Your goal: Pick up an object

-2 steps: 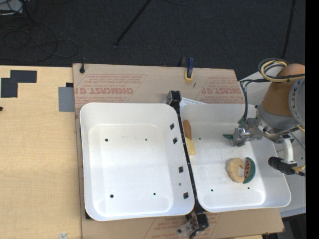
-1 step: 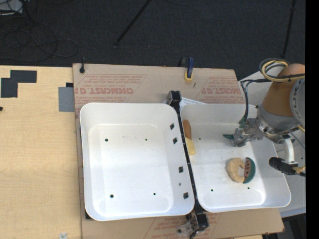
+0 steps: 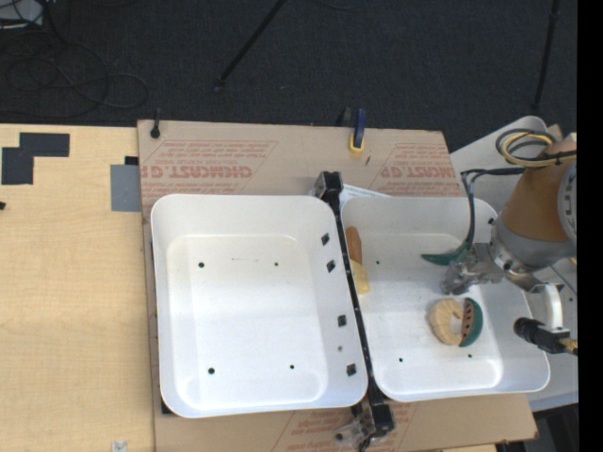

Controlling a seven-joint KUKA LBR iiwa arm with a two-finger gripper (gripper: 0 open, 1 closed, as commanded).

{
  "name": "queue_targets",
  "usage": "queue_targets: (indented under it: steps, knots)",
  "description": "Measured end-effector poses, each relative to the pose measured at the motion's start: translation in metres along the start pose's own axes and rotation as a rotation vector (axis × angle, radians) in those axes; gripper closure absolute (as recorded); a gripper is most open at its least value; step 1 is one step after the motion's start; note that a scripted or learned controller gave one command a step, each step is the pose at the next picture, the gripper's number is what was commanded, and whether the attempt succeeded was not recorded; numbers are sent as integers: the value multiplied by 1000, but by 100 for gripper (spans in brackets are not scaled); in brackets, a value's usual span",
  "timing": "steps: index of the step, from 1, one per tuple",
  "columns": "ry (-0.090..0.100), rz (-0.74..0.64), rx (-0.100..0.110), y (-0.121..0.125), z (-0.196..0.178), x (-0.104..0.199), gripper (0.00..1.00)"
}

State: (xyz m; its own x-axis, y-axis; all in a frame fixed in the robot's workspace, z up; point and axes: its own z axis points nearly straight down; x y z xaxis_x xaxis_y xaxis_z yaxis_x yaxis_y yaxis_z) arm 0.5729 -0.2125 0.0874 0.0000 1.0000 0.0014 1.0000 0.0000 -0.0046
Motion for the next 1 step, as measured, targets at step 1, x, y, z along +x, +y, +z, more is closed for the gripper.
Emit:
queue_targets:
  steps: [1]
  knots:
    - [-1, 3, -3, -78, -1, -1, 100]
